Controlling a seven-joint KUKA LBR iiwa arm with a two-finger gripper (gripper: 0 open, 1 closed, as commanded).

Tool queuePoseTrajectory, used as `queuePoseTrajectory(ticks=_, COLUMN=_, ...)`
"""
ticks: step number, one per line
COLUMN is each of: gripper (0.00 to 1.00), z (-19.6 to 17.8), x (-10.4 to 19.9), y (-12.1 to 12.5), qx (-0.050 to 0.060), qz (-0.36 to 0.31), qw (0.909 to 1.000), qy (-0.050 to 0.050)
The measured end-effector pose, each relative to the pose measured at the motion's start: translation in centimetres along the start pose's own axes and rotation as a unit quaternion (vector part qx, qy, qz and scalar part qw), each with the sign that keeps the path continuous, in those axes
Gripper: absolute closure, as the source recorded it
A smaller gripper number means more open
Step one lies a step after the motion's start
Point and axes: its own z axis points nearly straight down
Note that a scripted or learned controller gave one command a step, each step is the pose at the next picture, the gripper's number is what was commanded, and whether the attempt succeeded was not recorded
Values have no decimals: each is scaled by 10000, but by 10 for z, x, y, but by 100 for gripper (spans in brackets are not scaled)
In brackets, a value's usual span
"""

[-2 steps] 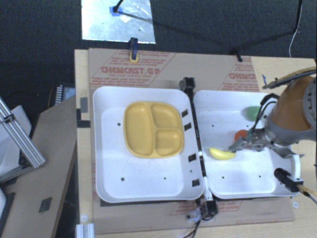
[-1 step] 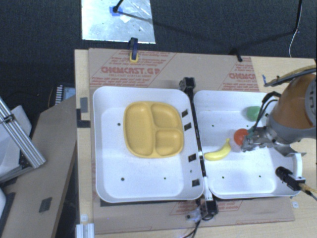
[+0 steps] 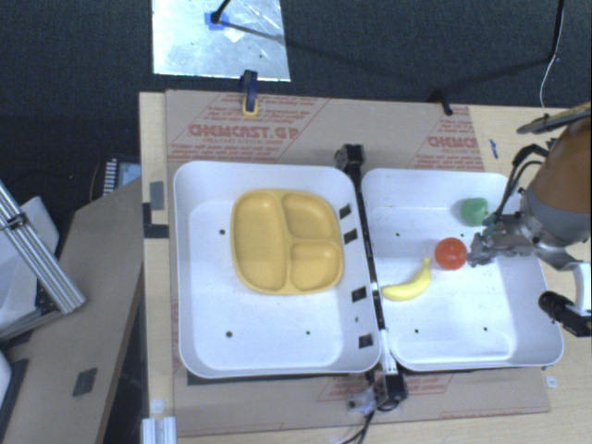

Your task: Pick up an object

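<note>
arm (image 3: 564, 178) cut off at right edge, pincer (image 3: 483, 248) fingers too small to tell

Yellow divided plate (image 3: 285, 241) in the left bin (image 3: 199, 340), foil sheet (image 3: 220, 26) well beyond the bench.

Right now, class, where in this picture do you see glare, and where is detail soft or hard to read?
Camera view: glare brightens the silvery reflective sheet above the bench; the grey metal gripper beside the small red round object looks soft; the white bins are evenly lit.
</note>
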Motion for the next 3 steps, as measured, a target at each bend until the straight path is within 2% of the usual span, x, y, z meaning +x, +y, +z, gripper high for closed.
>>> queuePoseTrajectory(ticks=2, gripper=100, z=-90, x=5, y=2, qx=3, qz=-7, qw=10000, qy=3)
queuePoseTrajectory(ticks=3, gripper=100, z=-89, x=61, y=14, qx=24, qz=-31, qw=10000, qy=17)
